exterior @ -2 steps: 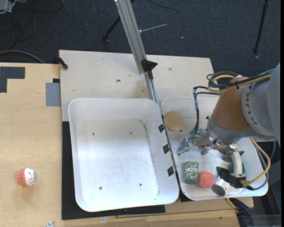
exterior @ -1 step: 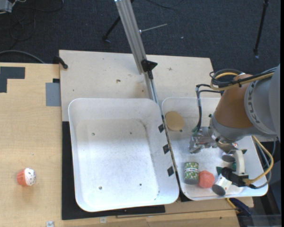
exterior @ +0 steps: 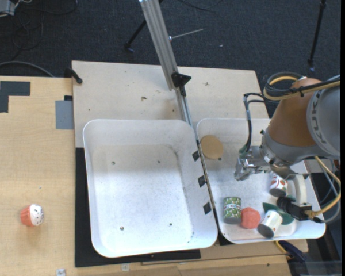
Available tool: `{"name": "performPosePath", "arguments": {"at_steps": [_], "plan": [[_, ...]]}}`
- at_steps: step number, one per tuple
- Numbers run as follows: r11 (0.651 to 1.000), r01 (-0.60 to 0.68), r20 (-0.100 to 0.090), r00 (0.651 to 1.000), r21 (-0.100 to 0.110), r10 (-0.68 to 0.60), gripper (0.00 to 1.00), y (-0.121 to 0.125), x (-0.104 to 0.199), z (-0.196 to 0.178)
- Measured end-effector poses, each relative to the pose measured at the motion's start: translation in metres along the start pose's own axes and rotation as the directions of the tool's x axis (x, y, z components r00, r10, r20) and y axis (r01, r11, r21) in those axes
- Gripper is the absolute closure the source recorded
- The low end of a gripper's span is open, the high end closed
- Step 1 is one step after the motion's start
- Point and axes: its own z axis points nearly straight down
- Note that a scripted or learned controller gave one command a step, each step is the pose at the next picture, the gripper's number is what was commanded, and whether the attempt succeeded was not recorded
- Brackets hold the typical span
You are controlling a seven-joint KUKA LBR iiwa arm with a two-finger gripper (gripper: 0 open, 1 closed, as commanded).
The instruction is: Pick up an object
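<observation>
1. White plastic forms both bins; the left bin [exterior: 103, 154] carries no object that we can make out, and the right bin [exterior: 233, 132] holds every candidate for the pick.
2. We record the following in the right bin: a tan disc [exterior: 211, 147] near its upper left part; a green-labelled can [exterior: 232, 209] lying low in the bin; a red ball [exterior: 250, 218] touching or just beside the can; a white cup [exterior: 272, 221] tipped on its side beside the ball; further small items at the right wall, too cluttered to name.
3. The gripper [exterior: 245, 169] sits low over the middle of the right bin, between the disc and the can; nothing is visible between its parts, and we cannot tell whether it stands apart or together.
4. We judge the red ball light and somewhat soft; it should yield under pressure and may roll; hold across its widest part.
5. We judge the can rigid and smooth, hence prone to slip; grasp across its short side, not its ends.
6. We judge the disc thin and flat, offering little edge to catch; it is the poorest candidate.
7. A small red-and-white object [exterior: 32, 215] lies on the wooden bench [exterior: 29, 154], well apart from both bins and from the arm.
</observation>
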Motion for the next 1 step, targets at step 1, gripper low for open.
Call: {"name": "performPosePath", "arguments": {"at_steps": [1], "plan": [[1.0,0.0,0.001,1.0,-0.002,0.0,1.0,0.001,-0.0012,-0.0527]]}}
